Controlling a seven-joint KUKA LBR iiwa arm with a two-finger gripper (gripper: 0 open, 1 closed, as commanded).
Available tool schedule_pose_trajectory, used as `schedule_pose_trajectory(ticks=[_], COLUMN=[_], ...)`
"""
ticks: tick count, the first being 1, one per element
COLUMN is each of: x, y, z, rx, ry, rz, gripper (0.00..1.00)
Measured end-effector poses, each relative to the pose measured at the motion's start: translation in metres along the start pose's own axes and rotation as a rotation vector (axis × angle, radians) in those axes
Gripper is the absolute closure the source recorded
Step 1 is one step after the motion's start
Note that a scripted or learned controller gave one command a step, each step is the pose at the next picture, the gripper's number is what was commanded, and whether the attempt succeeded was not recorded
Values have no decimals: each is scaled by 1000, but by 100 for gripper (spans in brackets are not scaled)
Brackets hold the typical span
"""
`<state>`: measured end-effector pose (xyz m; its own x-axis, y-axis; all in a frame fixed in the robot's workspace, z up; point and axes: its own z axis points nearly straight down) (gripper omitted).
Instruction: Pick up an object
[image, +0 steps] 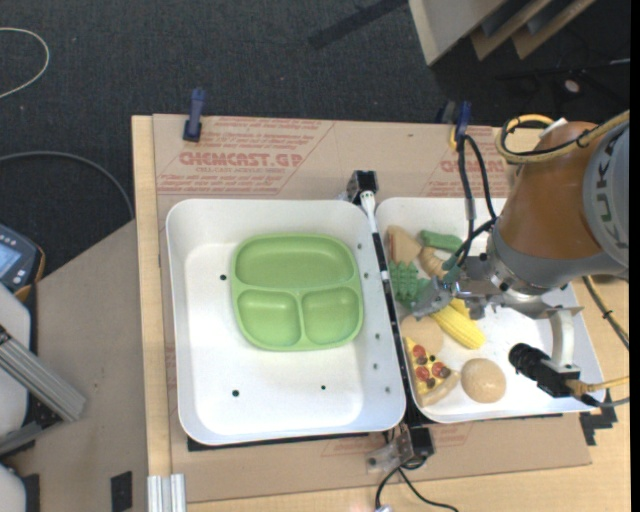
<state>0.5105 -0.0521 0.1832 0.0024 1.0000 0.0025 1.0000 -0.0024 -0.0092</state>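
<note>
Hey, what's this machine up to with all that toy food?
A robot arm reaches in from the right and hangs over the right bin, its tool low among the toy food. There you see a corn cob, a green leafy piece, a pizza slice and a bread roll. Nothing looks lifted yet. The left bin holds a green divided plate.
</note>
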Motion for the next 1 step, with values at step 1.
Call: schedule_pose_trajectory(ticks=[1], x=[-54], y=[-22], z=[-40], rx=[-13], ry=[-6], rz=[3], gripper=[0])
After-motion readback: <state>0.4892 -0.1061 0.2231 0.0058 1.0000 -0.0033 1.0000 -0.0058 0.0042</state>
